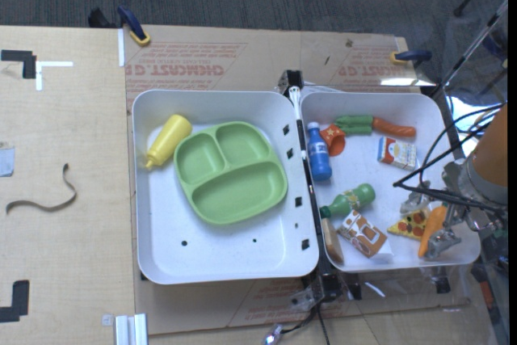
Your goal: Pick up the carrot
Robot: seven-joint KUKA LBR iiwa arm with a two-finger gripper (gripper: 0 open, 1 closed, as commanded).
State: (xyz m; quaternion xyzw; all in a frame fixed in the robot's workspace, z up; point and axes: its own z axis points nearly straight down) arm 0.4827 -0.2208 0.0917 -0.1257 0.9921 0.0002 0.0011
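Gripper (pixel 447 238) sits low at the front right corner of the right bin (pixel 363 104), against the carrot (pixel 431 227); its open or closed state cannot be told. Carrot lies beside a pizza slice toy (pixel 409 224). Judged: centre on the carrot's length, clear of the bin wall, before lifting. Legible writing: mirrored print on the cardboard (pixel 190 67), seemingly "CHICAGO"
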